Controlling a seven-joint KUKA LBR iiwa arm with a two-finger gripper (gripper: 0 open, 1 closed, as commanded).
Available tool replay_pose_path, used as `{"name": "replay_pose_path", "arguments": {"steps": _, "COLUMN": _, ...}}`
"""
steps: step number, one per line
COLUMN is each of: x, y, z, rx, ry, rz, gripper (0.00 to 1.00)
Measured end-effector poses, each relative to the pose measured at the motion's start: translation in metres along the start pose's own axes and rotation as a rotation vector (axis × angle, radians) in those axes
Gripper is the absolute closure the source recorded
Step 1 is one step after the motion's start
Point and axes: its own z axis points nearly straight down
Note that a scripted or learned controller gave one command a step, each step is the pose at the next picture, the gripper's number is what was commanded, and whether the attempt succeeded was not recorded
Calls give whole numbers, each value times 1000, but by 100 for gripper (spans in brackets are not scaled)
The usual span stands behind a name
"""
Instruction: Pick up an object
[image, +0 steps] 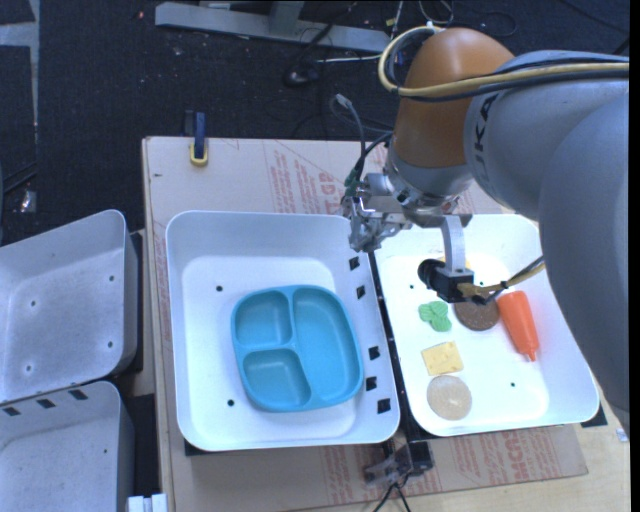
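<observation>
My gripper (363, 232) hangs over the far end of the divide between the two white bins, apart from every object. The right bin (562, 392) holds a small green piece (435, 316), a brown disc (480, 317), an orange carrot (520, 323), a yellow square slice (442, 357) and a pale round biscuit (449, 397). A blue divided plate (295, 346) lies in the left bin (192, 300). I see nothing in the gripper.
The grey arm with its orange band (450, 90) covers the upper right. The bins rest on a cardboard-covered bench (270, 175). Two more white trays (60, 290) sit off the bench at the left.
</observation>
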Motion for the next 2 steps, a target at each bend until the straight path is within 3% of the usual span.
{"name": "replay_pose_path", "arguments": {"steps": 1, "x": 52, "y": 0, "z": 7, "rx": -2, "ry": 0, "rz": 0, "gripper": 100}}
{"name": "replay_pose_path", "arguments": {"steps": 2, "x": 49, "y": 0, "z": 7, "rx": -2, "ry": -2, "rz": 5, "gripper": 0}}
